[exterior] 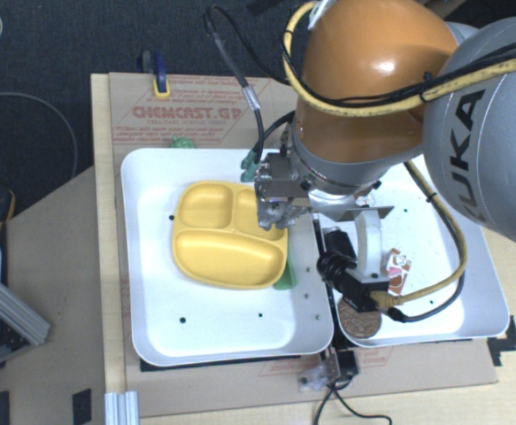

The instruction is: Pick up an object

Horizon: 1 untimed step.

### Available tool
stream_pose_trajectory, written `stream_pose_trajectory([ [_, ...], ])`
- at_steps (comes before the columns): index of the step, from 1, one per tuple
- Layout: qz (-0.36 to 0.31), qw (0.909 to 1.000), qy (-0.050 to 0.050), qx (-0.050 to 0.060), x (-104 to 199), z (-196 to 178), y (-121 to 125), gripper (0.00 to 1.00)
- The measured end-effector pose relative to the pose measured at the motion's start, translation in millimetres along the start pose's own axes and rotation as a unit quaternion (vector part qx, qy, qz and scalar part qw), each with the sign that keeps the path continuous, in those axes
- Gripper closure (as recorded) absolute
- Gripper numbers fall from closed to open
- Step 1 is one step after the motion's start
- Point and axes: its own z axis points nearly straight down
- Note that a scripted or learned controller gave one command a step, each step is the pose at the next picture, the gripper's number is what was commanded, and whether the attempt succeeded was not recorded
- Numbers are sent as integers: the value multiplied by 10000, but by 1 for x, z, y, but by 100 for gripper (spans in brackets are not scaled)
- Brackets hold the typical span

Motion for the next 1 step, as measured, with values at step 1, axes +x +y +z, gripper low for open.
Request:
stream_pose_trajectory([
  [1, 97, 9999, -23, -17, -56, -13, 1, 100],
])
